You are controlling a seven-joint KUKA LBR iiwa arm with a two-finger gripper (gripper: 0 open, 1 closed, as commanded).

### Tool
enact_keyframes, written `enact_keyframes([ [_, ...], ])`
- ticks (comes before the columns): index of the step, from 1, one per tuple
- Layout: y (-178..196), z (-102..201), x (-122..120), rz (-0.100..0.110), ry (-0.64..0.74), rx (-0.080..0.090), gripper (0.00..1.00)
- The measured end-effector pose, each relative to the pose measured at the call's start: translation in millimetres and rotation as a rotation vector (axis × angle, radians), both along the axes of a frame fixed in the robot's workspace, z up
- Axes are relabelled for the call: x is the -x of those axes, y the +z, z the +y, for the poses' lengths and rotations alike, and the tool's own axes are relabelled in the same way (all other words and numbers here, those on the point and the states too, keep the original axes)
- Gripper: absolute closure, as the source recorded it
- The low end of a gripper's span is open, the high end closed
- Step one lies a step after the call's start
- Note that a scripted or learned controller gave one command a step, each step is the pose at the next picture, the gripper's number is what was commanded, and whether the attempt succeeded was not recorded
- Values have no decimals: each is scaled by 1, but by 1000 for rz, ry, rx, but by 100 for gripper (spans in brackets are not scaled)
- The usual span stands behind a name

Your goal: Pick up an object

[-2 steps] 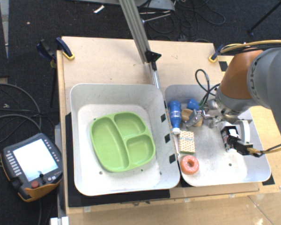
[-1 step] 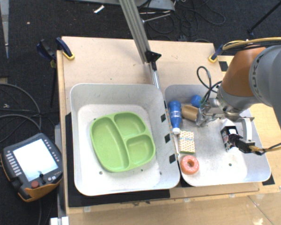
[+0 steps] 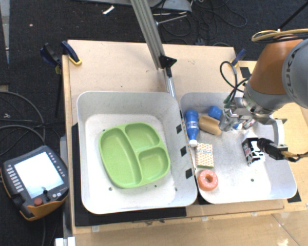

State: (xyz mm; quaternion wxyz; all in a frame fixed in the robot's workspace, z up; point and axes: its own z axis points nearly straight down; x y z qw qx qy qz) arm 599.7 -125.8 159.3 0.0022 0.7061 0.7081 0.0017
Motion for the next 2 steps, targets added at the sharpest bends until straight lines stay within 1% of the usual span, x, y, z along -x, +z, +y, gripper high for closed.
enact_keyframes([
  [2,87,-3,1,-1,0,1,100],
])
